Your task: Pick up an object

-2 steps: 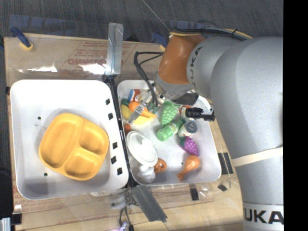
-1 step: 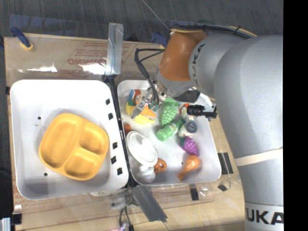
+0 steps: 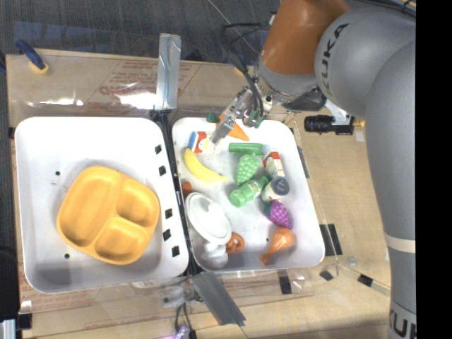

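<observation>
My gripper [image 3: 236,122] hangs over the far edge of the right bin [image 3: 311,221], its fingers open. An orange carrot piece [image 3: 239,130] lies right at the fingertips, and I cannot tell whether they touch it. Below the gripper the bin holds a yellow banana [image 3: 201,167], a green cucumber [image 3: 245,148], a bunch of green grapes [image 3: 247,168], a small red, white and blue carton [image 3: 200,142] and several other toy foods.
Nearer the front of the right bin lie a white lidded bowl [image 3: 207,217], a purple grape bunch [image 3: 280,214] and an orange drumstick [image 3: 280,242]. The left bin [image 3: 35,154] holds a yellow divided plate [image 3: 108,214]. A taped ridge [image 3: 168,83] separates the bins.
</observation>
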Controlling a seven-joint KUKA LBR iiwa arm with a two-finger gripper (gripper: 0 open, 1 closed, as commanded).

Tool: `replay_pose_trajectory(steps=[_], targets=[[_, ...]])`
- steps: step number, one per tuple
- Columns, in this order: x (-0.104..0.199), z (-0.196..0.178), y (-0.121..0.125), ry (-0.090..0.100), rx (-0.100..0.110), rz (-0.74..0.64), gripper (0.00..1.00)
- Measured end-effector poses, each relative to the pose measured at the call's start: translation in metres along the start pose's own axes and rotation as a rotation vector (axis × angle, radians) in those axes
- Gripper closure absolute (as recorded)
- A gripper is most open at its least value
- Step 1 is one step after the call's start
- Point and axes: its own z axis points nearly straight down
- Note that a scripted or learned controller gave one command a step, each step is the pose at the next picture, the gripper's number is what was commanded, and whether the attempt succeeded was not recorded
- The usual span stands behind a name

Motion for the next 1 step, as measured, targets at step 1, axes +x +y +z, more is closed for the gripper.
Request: replay_pose_trajectory(steps=[1], targets=[[-0.0067, -0.0156, -0.0121, 0.006, 0.004, 0.014, 1.00]])
